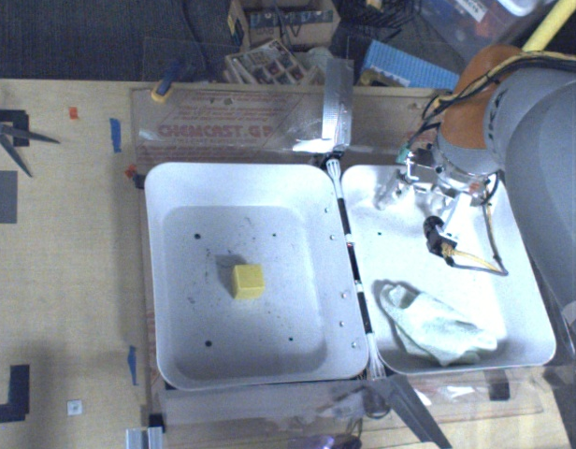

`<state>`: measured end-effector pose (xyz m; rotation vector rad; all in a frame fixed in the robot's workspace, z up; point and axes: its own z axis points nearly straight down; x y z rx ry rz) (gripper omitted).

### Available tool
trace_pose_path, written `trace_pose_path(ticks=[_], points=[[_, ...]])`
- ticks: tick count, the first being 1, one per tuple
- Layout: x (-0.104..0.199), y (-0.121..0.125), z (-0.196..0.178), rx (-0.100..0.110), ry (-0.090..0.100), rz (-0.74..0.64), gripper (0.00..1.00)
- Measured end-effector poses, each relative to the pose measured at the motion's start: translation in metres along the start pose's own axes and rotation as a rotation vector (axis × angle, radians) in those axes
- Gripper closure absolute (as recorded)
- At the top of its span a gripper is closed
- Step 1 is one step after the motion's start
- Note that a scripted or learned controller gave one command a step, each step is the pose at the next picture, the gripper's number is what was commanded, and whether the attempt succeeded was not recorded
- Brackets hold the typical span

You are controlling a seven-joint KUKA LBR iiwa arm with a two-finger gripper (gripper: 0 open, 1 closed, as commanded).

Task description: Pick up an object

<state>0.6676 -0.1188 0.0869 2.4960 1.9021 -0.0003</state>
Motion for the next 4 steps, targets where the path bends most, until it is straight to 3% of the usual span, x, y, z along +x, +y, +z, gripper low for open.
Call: trace_pose_path(ticks=[1,2,3,4], points=[[0.003,0.002,-0.013,-0.006,0.003,-0.004,1.0],[0.002,-0.001,-0.036,0.001,0.001,0.374,1.0],[0.016,-0.005,-0.044,0.003,0.002,0.19,1.0],[-0.011,0.003,-0.042,0.002,0.001,0.595,1.0]])
